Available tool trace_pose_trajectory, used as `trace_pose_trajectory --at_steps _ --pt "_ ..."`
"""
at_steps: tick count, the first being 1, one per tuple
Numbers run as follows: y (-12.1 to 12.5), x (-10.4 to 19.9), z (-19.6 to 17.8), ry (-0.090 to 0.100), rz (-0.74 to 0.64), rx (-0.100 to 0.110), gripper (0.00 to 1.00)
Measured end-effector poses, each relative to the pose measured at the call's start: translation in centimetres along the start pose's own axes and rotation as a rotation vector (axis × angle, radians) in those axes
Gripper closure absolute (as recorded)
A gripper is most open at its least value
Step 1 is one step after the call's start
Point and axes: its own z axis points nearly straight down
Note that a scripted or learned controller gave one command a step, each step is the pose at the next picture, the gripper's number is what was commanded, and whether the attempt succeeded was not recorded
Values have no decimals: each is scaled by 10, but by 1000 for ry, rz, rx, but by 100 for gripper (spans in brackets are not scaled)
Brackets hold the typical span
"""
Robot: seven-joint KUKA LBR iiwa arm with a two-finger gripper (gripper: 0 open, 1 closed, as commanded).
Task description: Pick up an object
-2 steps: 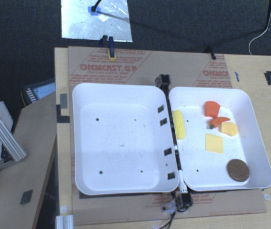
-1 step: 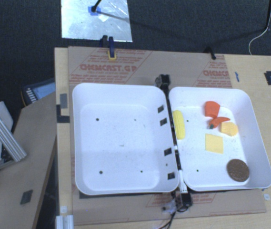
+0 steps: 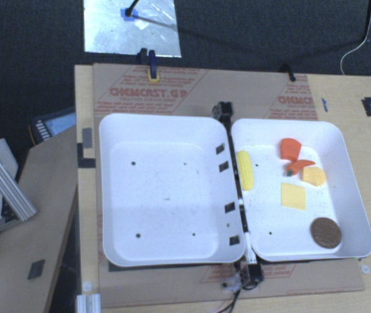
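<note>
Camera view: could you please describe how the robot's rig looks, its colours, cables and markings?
Two shallow white bins, left bin and right bin, sit on a tan board with red lettering. Black clips line their shared edge, a yellow clamp grips the board, and a white cable trails beyond.

A small orange-and-green piece (image 3: 296,167) lay tucked against the orange wedge (image 3: 289,148), too small to name. The table (image 3: 192,87) ran off the frame's right edge. At the left, a metal rail (image 3: 2,181) was cut off, and the dark device (image 3: 49,126) there looked too blurred to identify.
</note>
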Motion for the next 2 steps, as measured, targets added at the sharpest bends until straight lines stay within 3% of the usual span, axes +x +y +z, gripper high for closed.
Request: trace_pose_trajectory --at_steps 2 --pt "0 0 0 0 0 0 100"
